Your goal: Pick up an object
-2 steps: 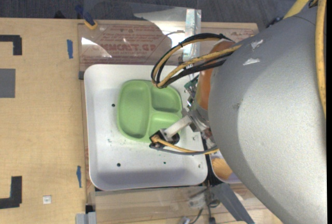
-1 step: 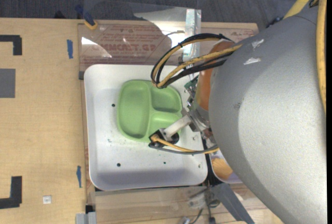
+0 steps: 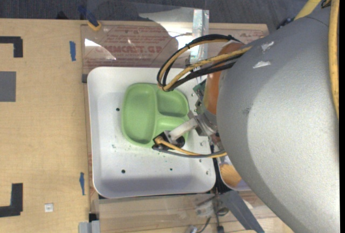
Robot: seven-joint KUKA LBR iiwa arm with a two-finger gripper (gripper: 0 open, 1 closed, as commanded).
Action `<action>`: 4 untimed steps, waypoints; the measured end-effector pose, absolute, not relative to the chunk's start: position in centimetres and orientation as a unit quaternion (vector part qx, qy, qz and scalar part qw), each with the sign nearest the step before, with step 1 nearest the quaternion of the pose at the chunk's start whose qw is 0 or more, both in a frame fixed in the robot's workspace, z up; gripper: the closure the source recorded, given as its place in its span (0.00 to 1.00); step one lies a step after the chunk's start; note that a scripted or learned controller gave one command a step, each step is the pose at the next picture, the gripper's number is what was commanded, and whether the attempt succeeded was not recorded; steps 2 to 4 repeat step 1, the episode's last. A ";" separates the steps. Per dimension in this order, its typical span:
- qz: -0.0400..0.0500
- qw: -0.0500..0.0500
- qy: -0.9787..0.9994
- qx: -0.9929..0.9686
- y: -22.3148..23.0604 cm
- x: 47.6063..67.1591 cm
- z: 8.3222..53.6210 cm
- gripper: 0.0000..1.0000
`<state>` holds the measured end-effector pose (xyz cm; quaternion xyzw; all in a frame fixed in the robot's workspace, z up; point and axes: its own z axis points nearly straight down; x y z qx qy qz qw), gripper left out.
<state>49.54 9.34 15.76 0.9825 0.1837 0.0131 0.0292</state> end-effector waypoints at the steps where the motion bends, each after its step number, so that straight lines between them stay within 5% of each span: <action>1: -0.001 0.000 0.100 0.995 12.8 47.9 15.3 0.00; 4: -0.001 0.000 0.100 0.995 12.8 47.9 15.3 0.00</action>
